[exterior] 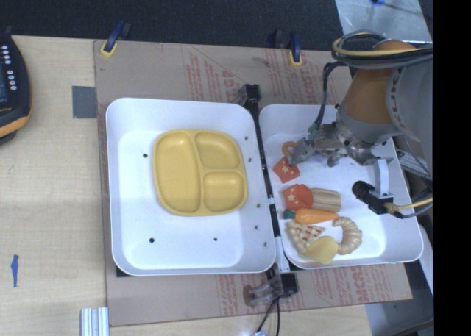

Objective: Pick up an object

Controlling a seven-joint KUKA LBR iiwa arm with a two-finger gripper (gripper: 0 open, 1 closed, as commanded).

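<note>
Toy food in the right bin, gripper lowered beside it.

A red piece [286,171], strawberry [298,196], carrot [315,215], shrimp [348,232] and pizza slice [304,236] are clustered at the lower left of the right bin [397,246]. The gripper [293,152] is seen just above the red piece; its opening cannot be told. A yellow tray [199,173] is set in the left bin [132,246].

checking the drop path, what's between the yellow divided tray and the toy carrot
In the camera view, the two bins' adjoining rims lie between the yellow tray and the carrot, plus bare white bin floor on either side.
</note>
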